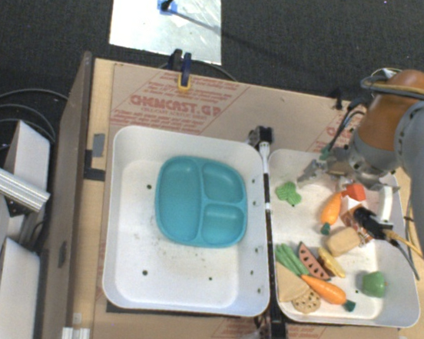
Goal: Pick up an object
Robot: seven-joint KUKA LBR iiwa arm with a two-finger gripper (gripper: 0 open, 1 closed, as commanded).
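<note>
Camera view showed the gripper (316,169) hovering over the right bin (403,306); its grip could not be told; toy food (332,208) lay unlifted, pick outstanding.

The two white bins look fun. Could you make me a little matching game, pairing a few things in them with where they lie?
Things:
1. blue divided plate
2. green broccoli piece
3. round green fruit
4. long carrot

Places:
A. right bin, near corner on the right side
B. middle of the left bin
C. right bin, near edge, beside the watermelon slice
D. right bin, far end, close to the divider

Pairs: 1-B, 2-D, 3-A, 4-C
</note>
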